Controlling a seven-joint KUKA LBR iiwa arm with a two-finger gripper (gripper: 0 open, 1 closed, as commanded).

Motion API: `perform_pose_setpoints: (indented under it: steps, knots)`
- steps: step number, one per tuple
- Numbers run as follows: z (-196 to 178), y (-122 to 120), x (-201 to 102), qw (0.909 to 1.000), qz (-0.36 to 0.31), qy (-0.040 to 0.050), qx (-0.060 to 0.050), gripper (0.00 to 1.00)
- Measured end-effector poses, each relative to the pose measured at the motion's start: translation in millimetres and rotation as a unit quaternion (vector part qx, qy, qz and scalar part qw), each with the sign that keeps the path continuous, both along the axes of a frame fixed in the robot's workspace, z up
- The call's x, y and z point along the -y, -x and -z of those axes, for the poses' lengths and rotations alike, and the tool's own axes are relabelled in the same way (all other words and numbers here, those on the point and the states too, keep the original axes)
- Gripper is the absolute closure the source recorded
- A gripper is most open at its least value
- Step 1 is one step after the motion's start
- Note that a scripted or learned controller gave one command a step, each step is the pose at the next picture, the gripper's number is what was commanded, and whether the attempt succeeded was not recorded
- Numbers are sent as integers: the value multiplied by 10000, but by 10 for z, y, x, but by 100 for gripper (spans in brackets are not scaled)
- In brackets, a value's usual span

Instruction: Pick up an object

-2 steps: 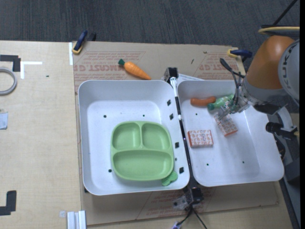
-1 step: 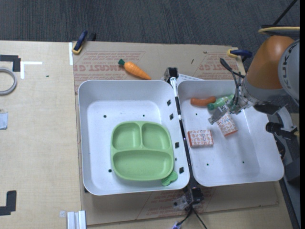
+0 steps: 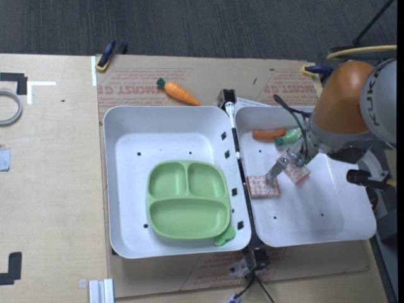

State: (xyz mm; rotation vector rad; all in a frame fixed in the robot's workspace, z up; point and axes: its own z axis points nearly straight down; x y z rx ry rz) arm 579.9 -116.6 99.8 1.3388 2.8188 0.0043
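My gripper [image 3: 275, 177] reaches down into the right bin [image 3: 328, 226], its tip at the upper right edge of a small pink-and-white patterned block [image 3: 261, 187] lying near the bin's left wall. A second pinkish block [image 3: 299, 174] sits just right of the gripper, partly under the wrist. At the back of the same bin lies an orange toy carrot with a green end [image 3: 270, 133]. Whether the gripper grips anything cannot be made out from this angle.
The left bin [image 3: 126, 137] holds a green divided plate [image 3: 187, 199]. Another toy carrot [image 3: 179, 92] lies on the cardboard behind the bins. A clamp [image 3: 226, 98] sits where the bins meet. The arm's orange band [image 3: 344, 100] hangs over the right bin's back corner.
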Motion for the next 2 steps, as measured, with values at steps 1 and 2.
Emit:
perform_pose_setpoints:
  steps: [1, 2]
  knots:
    - [-2, 273, 6, 9600, -2801, 53, 6, 0]
    - [12, -64, 30, 8907, -4545, 61, -49, 0]
